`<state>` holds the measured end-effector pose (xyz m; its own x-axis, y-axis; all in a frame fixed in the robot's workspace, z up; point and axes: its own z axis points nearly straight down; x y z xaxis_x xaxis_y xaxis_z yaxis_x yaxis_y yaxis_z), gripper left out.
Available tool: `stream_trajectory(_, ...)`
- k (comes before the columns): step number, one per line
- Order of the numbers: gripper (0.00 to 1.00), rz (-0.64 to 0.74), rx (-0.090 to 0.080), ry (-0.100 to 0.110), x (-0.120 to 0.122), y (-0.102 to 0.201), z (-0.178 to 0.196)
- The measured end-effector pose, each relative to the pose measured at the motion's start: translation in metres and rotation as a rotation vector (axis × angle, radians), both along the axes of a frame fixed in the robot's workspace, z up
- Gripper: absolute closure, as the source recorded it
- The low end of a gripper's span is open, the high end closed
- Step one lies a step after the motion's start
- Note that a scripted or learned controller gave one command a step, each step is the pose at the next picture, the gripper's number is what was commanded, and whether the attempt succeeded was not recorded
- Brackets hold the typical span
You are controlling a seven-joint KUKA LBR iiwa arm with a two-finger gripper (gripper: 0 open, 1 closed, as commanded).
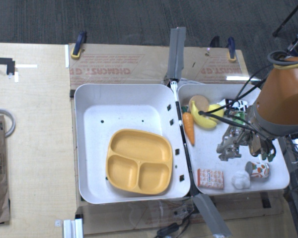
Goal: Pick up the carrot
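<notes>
The orange carrot (pixel 188 127) lies in the right bin (pixel 280 182), along its left wall, with its tip pointing toward the front. A yellow banana (pixel 204 118) touches its upper right side. My gripper (pixel 229 148) hangs over the middle of the right bin, roughly 80 px to the right of the carrot and a little nearer the front. It is apart from the carrot, and nothing shows in it. The grey arm with its orange band (pixel 284 95) reaches in from the right and covers the bin's right part.
A brown round item (pixel 199 103) sits behind the banana. A red-and-white packet (pixel 210 178), a white lump (pixel 241 181) and a small patterned cup (pixel 259 170) lie along the right bin's front. A yellow divided plate (pixel 139 161) rests in the left bin (pixel 84 148).
</notes>
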<state>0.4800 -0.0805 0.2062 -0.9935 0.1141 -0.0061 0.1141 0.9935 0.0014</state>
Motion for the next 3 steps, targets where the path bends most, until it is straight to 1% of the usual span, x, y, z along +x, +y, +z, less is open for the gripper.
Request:
stream_trajectory(1, 1.00, 0.152, 0.000, 0.006, -0.001, 0.076, -0.015)
stream_trajectory(2, 1.00, 0.059, -0.001, 0.004, 0.015, -0.001, -0.015)
stream_trajectory(3, 1.00, 0.182, -0.001, 0.002, -0.001, -0.008, 0.049)
